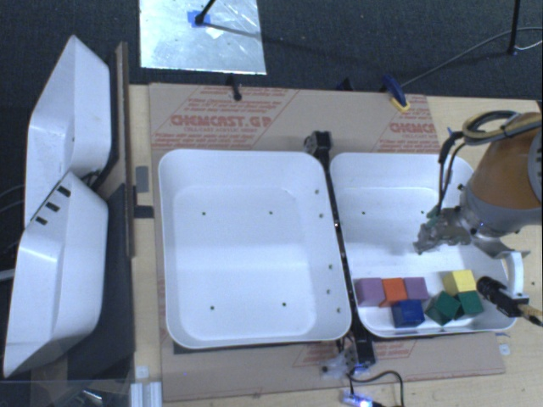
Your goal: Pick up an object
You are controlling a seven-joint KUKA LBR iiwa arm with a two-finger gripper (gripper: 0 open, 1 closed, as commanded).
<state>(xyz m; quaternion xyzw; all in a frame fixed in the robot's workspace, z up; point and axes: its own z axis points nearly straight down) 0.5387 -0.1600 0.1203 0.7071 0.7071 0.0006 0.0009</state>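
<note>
Right-hand shallow white plastic bin (373, 181) holding a cluster of small coloured blocks along its near wall: pale purple cube (370, 291), orange cube (394, 290), second purple cube (416, 287), blue cube (407, 313), dark green cube (444, 307), yellow cube (463, 281). Two-finger gripper (429, 239) hanging over the bin's right-centre, nothing visibly held; opening too blurred to judge, cannot tell. Blocks lying nearward of the gripper, second purple cube closest, just near-left. Descent plus short nearward shift likely needed. Left-hand white bin (246, 185) bare.
</note>
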